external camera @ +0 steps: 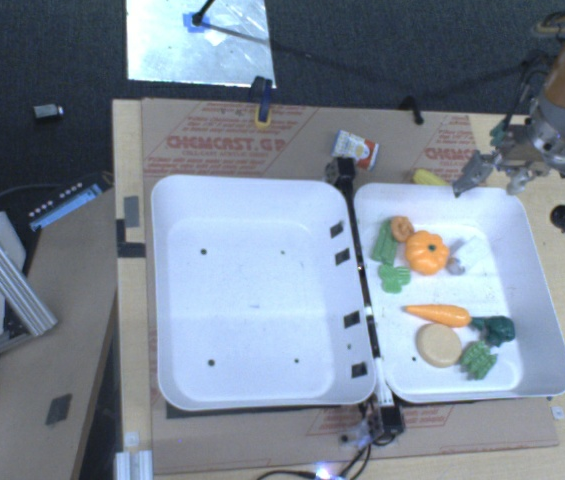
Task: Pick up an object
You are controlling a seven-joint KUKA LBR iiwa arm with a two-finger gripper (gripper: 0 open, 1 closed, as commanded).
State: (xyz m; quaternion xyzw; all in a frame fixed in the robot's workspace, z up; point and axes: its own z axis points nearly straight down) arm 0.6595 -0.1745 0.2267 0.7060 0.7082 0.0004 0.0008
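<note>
The right bin (537, 268) holds several toy foods. An orange pumpkin (426, 251) lies near its middle, with a small orange piece (400, 229) and green pieces (390, 264) to its left. Closer to the front lie a carrot (438, 314), a dark green broccoli (494, 328), a beige disc (439, 345) and a light green piece (479, 360). My gripper (492, 176) hangs over the bin's far edge, up and to the right of the pumpkin. Its fingers (469, 175) are spread open with nothing between them.
The left bin (162, 268) sits beside the right one, joined along a black hinge strip (357, 268). A yellow piece (428, 178) and a small carton (355, 148) lie on the board behind the bins. A yellow clamp (262, 103) stands further back.
</note>
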